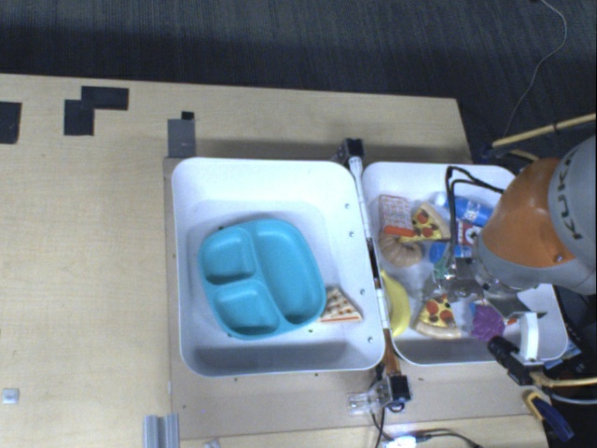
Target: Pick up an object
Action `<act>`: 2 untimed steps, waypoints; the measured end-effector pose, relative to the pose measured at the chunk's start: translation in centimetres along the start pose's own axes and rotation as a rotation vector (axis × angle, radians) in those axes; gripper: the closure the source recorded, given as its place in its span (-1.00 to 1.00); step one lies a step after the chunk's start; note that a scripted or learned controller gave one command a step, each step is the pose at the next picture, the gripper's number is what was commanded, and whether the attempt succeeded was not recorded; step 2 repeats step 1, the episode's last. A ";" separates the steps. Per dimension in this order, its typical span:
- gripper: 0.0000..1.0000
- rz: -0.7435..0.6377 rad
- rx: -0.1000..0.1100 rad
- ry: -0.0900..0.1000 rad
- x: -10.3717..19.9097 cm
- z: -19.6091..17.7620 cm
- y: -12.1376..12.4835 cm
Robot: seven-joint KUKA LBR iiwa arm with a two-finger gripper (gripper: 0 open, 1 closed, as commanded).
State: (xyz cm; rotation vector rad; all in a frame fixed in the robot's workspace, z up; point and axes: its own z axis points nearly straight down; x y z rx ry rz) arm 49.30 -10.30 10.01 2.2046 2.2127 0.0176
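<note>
Bench (84,278): pale wood. Bore two white bins side by side, left bin (244,177) at centre, right bin (550,336) at 3 o'clock. Black patches (93,108) lay at 10 o'clock.

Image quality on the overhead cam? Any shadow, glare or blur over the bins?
Camera view: soft overall, fine detail in the cluttered right bin smeared; even light, no hard glare on the white walls; a mild shadow lies inside the left bin around the blue tray; the arm covers part of the right bin.

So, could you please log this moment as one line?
arm: over right bin | gripper: above pizza slice toy | left bin: blue tray
</note>
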 end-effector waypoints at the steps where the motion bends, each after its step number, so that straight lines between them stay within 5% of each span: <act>1: 1.00 -0.003 0.016 0.007 7.8 -8.4 7.8; 2: 1.00 -0.003 0.016 0.007 7.8 -8.4 7.8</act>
